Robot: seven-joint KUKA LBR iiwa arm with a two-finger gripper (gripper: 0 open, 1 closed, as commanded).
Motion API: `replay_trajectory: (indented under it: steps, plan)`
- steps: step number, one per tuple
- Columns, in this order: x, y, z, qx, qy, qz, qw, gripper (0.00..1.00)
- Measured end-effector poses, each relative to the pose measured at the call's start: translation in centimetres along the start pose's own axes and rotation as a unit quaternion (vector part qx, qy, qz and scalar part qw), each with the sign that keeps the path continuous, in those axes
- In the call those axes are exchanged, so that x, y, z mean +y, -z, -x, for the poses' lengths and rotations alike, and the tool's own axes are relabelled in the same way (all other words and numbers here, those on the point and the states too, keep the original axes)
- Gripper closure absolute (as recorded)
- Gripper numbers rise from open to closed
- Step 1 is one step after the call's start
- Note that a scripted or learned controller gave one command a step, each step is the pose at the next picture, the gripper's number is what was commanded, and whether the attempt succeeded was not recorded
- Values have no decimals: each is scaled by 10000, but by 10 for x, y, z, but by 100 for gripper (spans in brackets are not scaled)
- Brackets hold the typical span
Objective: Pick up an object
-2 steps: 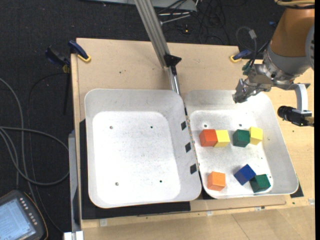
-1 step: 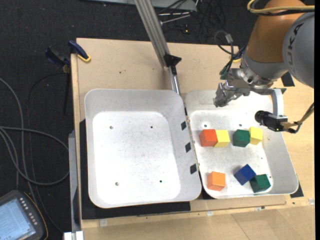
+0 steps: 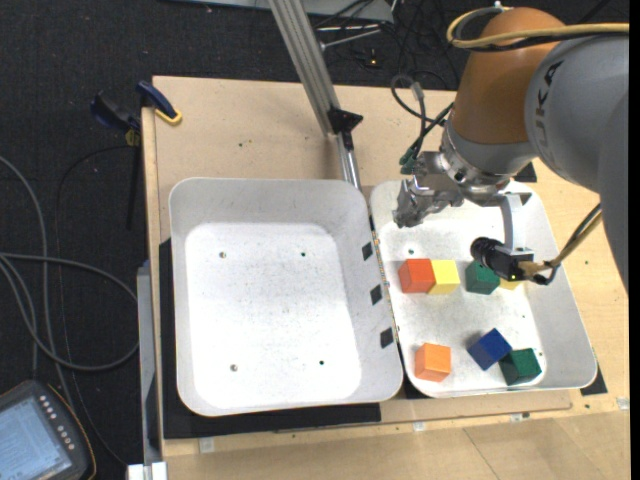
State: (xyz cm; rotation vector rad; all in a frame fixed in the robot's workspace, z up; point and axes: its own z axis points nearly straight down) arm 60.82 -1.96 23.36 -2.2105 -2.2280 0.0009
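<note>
Blocks (image 3: 432, 275) in right bin (image 3: 560, 298) on wooden bench (image 3: 240, 128), dark floor (image 3: 70, 38); end effector (image 3: 412, 210) grip state unclear.

Readable text: one marking only. Letters "UK", part of a longer brand word cut off by the casing's curve, in dark print on the arm's grey casing (image 3: 590, 78), just right of the orange band (image 3: 500, 68). Nothing else legible.

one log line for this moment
tool: above right bin's far-left corner | grasp: none seen | six blocks in right bin | nearest: orange block
</note>
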Motion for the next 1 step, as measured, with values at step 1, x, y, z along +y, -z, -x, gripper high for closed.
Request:
replay_trajectory:
  steps: [1]
  plan:
    - [-5, -9, -57, 2, 4, 4, 10000, 100]
